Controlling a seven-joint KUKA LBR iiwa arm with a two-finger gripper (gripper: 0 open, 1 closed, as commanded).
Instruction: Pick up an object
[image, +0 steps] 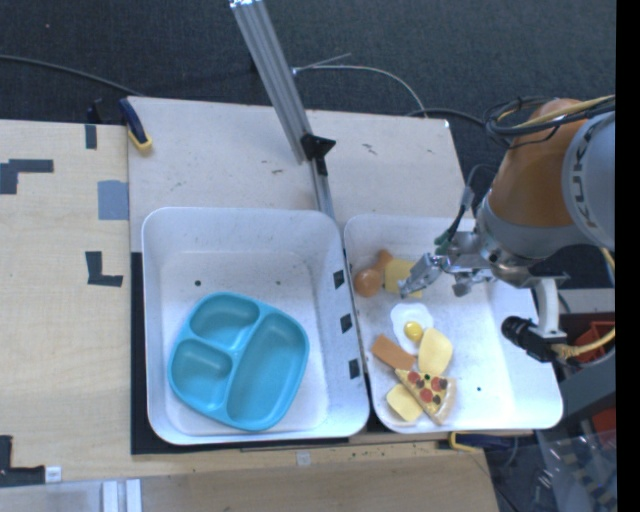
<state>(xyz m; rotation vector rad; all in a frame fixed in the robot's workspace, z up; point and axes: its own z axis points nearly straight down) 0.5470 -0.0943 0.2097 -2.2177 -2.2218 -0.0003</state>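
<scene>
- End effector (415, 285) low over the far part of the right bin (520, 400), reached in from the right with the tips aimed left toward the food pile; finger state impossible to tell, and nothing seen gripped.
- Just beyond the tip, a yellow block (397, 270) and a brown egg-shaped piece (368, 281), touching or nearly so, tucked against the bin's left wall; likely the nearest candidates for a pick, judging by the approach.
- Just near of the tip, a toy fried egg (411, 326), flat on the bin floor.
- Nearer again, a tight cluster: orange sausage-like piece (393, 352), yellow wedge (435, 351), pizza slice (428, 388), another yellow piece (402, 402). Overlapping and flat, so probably harder to close on cleanly than the blocks at the far end.
- Right half of that bin bare, giving room for the arm's entry.
- Left bin (160, 300) with a blue divided plate (238, 360) lying flat at its near left, well apart from the action.
- Both bins side by side on the tabletop (220, 160); a slanted metal bar (280, 85) crossing the far side.
- Pick not yet made, by the look of things.
</scene>
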